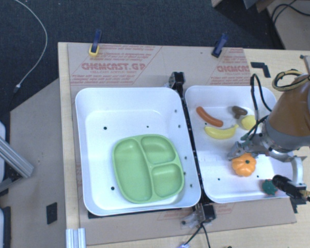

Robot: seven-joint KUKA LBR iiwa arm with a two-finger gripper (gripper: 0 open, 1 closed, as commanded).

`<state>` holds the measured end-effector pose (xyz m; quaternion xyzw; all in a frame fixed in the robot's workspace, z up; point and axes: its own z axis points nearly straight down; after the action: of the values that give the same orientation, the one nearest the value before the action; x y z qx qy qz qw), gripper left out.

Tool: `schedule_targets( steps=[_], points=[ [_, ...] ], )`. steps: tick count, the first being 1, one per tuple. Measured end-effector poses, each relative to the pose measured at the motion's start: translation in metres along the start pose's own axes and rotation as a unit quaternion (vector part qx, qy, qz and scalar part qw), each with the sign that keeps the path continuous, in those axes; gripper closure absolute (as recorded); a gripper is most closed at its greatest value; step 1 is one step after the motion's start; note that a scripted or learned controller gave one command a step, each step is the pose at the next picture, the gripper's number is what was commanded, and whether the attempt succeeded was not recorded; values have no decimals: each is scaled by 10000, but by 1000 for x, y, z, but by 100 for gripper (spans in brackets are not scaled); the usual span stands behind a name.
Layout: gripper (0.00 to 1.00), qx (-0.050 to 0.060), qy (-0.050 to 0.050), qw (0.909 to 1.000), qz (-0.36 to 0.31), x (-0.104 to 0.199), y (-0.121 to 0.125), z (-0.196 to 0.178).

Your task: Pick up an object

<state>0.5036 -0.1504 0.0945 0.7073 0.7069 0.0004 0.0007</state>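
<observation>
Hovering gripper (241, 151) above round orange pumpkin (244, 166), finger state unclear, right bin (217, 190)

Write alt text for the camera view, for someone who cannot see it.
A grey robot arm reaches from the right over the right white bin, its gripper just above a small orange pumpkin. That bin also holds a banana, a hot dog and a lemon. The left bin holds a green divided plate.
</observation>
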Motion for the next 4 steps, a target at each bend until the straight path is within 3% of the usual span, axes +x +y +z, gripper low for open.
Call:
schedule_targets(
  steps=[1,3,4],
  points=[
    [100,-22,-10,10000,-11,4,11,-51],
    [100,-29,-11,10000,-7,-2,6,-156],
    [100,-11,6,10000,-37,52,12,-162]
  ],
)
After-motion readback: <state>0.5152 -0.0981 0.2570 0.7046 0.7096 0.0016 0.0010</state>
